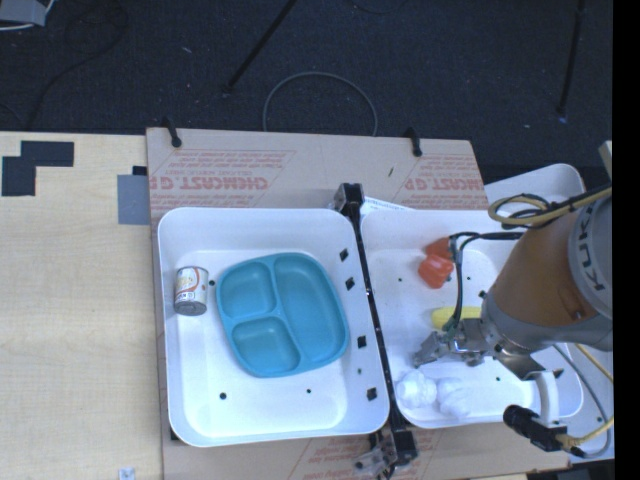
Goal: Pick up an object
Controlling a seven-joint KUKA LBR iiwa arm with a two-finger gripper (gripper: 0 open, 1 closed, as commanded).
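Observation:
In the right bin (398,248), my gripper (437,354) hangs low over the front half, reaching in from the right under the grey wrist with its orange band (545,278). Just in front of it lie two white crumpled objects (418,390) (458,400). A yellow object (448,317) lies just behind the gripper, partly hidden by the wrist. An orange-red object (436,266) sits farther back in the same bin. Nothing can be seen held in the gripper.
The left bin (200,398) holds a blue divided plate (282,313) and a small can (190,290) lying against its left wall. A black divider (362,298) runs between the bins. Cables loop around the arm at the right.

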